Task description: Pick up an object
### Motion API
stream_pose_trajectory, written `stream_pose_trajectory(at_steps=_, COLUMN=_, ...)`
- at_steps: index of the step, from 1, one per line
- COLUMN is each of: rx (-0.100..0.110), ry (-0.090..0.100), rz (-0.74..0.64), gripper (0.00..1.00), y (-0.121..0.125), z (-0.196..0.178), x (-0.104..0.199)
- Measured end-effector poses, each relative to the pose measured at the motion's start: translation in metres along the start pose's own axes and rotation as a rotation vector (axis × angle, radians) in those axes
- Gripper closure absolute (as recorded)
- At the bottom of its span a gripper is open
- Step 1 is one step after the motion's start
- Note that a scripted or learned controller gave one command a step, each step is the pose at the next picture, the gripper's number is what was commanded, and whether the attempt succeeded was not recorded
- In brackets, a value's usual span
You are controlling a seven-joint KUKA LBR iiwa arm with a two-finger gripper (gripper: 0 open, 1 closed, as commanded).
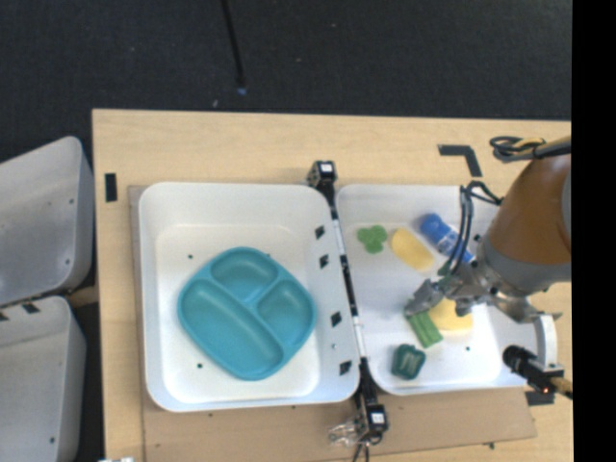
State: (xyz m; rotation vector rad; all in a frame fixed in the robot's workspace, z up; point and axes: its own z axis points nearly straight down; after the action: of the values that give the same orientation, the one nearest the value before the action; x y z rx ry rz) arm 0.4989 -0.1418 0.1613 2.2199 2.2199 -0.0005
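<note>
Here the claw (430, 301) hangs low in the right bin (385, 373), over a green block (423, 329); whether it grips anything, I cannot tell; seemingly mid-grasp; next, lifting cleanly.

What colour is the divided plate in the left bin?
The divided plate is teal, a blue-green, seen clearly in the camera view, lying in the left bin.

Light wood bench (241, 147) on a dark, speckled carpet floor (385, 37) that runs across the far side and down the left. A thin dark cable (229, 27) trails over the carpet at the far side. Two pale grey panels (38, 219), maybe chair seats, sit at the left edge, one nearer than the other. Even, flat overhead light, no hard shadows.
</note>
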Motion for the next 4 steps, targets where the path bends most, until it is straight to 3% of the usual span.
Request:
stream_pose_trajectory(at_steps=2, rx=-0.001, ry=-0.001, rz=0.005, gripper=0.0, y=0.001, z=0.058, x=-0.007)
stream_pose_trajectory(at_steps=3, rx=-0.003, ry=0.0, rz=0.012, gripper=1.0, y=0.002, z=0.05, x=-0.008)
stream_pose_trajectory(at_steps=4, rx=0.0, ry=0.001, rz=0.006, gripper=1.0, y=-0.005, z=-0.007, x=-0.007)
